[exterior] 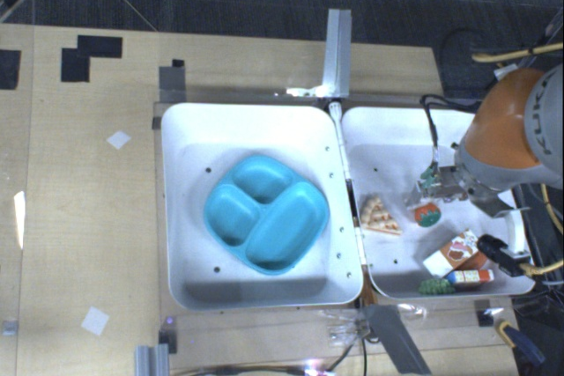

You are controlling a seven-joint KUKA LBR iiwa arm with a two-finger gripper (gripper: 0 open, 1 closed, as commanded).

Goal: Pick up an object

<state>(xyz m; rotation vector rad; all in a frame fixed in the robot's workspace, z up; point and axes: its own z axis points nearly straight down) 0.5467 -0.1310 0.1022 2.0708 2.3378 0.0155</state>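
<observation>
**Q:** What setting is shown?

**A:** A pale wooden bench [79, 216] bearing two shallow white bins side by side, dark floor beyond its far edge.

**Q:** What lies nearest?

**A:** In the right bin [388, 145], against the near wall: a green item [432, 285], a red-and-white carton [470, 277] and a white-and-brown box [454, 254], clustered in the near right corner, probably where loose items have slid. Left of them lies a pizza-slice toy [379, 217]. The left bin [181, 189] holds a blue divided tray [266, 213], roughly centred.

**Q:** And farther back?

**A:** A small round red-and-green object [427, 214], the likeliest target, sits just beneath the gripper [434, 186].

**Q:** How is the arm posed?

**A:** The arm [507, 132] reaches in from the right, wrist bent down over the right bin's middle. Whether the gripper is spread or closed cannot be told; no object is visibly between its tips.
</observation>
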